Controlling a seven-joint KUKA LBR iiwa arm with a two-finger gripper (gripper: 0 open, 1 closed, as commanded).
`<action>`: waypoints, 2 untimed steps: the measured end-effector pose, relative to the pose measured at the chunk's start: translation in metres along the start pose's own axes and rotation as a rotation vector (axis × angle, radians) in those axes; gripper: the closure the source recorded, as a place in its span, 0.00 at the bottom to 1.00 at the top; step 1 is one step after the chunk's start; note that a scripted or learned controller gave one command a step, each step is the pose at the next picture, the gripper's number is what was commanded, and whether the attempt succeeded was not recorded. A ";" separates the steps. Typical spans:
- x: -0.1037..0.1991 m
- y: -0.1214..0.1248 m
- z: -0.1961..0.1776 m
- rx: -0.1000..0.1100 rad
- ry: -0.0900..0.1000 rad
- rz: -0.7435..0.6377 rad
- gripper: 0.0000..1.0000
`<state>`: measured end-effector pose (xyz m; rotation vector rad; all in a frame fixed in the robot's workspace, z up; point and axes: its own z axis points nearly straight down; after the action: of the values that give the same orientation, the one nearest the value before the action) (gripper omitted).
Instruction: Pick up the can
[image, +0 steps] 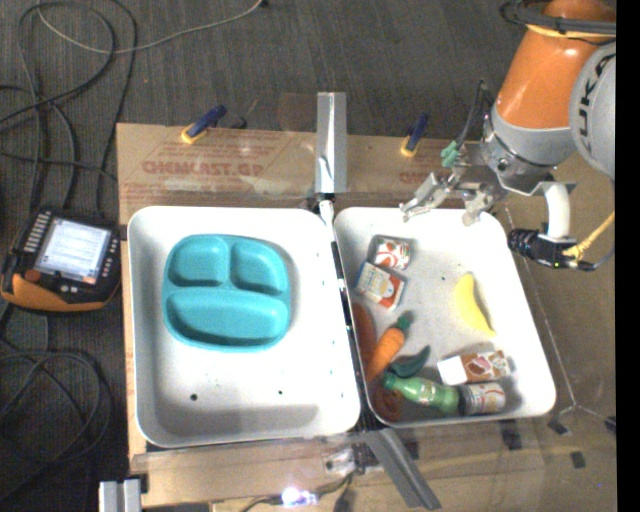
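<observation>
Dark carpet runs under the whole bench, with black cables looping across it on the left. A handheld control pendant (62, 257) with a lit screen lies on the floor just left of the left bin (140, 400). Behind that bin, a cardboard sheet (220, 165) carries faint red print that I cannot read for certain. Blue-and-yellow clamps pin its far edge.

Inside the left bin sits a teal divided tray (229, 291), well clear of anything else.

Across the divider, the right bin (515, 260) is crowded. Two small cartons with red-and-white labels (384, 270) lie toward its far left, their writing too small to make out. A toy carrot (386, 345) and a green bottle (424, 392) lie along its near left side, and a banana (474, 303) lies to the right of the cartons.

The can (482, 398) lies on its side in the near right corner of the right bin, touching the bottle's end, with a small white-and-red box (474, 366) pressed just behind it. Its label is not legible.

The gripper (448, 195) hangs over the far rim of the right bin, fingers spread wide apart with nothing between them.

My worry is that corner. A can on its side will likely roll when nudged. The fingers could catch the box or the bottle instead, or strike the bin wall on the way down.
</observation>
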<state>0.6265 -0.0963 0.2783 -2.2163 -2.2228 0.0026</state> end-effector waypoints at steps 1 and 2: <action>0.016 0.042 0.032 -0.002 -0.003 -0.193 0.00; 0.051 0.040 -0.030 -0.002 -0.001 -0.119 0.00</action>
<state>0.6669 -0.0448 0.3085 -2.0819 -2.3522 0.0018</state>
